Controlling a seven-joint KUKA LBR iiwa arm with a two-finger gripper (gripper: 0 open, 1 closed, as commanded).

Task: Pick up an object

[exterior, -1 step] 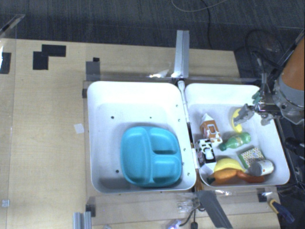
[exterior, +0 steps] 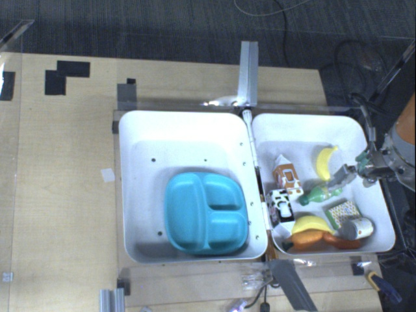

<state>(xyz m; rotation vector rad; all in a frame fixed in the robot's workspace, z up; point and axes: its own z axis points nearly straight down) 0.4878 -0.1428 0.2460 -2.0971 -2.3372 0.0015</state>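
The right bin (exterior: 305, 132) holds a heap of small things. Among them are a yellow banana (exterior: 325, 162), a small brown-and-white carton (exterior: 286, 174) and a black-and-white item (exterior: 281, 204). There is also a green bottle (exterior: 317, 193) lying on its side, a patterned packet (exterior: 342, 211), a yellow fruit (exterior: 311, 224), an orange carrot-like piece (exterior: 313, 238) and a grey cylinder (exterior: 361, 228). My gripper (exterior: 368, 166) hangs over the right bin's right rim, just right of the banana and above the bottle's upper end. Nothing is seen held in it.
The left bin (exterior: 149, 142) holds a blue divided plate (exterior: 207, 212) at its front. A metal post (exterior: 249, 70) stands behind the seam between the bins. The arm with its orange band (exterior: 406, 125) enters over the right bin's right wall.
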